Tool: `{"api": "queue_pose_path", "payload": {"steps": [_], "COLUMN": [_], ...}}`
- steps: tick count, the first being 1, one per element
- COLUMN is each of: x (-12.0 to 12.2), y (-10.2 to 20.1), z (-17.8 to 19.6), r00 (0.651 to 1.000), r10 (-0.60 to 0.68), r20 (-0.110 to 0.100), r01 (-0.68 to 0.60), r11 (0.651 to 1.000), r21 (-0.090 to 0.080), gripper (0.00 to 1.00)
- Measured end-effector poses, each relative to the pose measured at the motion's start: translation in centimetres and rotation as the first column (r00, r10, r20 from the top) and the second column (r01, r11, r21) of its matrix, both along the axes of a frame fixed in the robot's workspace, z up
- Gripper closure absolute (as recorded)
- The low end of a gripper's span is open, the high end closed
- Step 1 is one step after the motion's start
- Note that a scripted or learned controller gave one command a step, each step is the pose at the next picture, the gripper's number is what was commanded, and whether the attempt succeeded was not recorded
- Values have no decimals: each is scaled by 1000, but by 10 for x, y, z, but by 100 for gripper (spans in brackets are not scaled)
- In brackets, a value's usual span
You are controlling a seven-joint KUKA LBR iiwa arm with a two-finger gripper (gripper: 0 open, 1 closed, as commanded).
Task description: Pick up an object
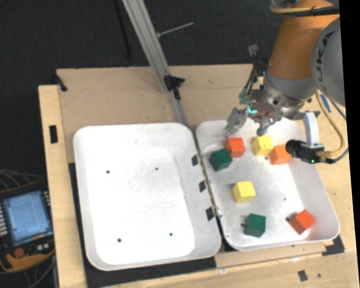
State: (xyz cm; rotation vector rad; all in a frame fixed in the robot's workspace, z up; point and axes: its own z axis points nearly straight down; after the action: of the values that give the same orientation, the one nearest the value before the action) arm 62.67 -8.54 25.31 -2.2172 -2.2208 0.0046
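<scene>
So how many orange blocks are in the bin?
3, all in the right bin: one orange block at the back under the gripper, one near the right wall, and one in the front right corner. The arm may hide more.

No words, labels or numbers can be read; the small handheld screen (26, 217) at the left glows blue, its content too blurred.
</scene>
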Motion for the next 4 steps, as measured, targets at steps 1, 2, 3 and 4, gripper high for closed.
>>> {"api": "queue_pose_path", "payload": {"steps": [1, 2, 3, 4], "x": [1, 2, 3, 3], "y": [0, 2, -6, -7], "z": [3, -60, -120, -157], "r00": [1000, 1000, 1000, 1000], "r10": [-1, -3, -3, -6], "r20": [6, 0, 0, 5], "r01": [1, 3, 3, 6], "r11": [1000, 1000, 1000, 1000], "r21": [0, -2, -2, -1], "gripper": [0, 0, 0, 0]}}
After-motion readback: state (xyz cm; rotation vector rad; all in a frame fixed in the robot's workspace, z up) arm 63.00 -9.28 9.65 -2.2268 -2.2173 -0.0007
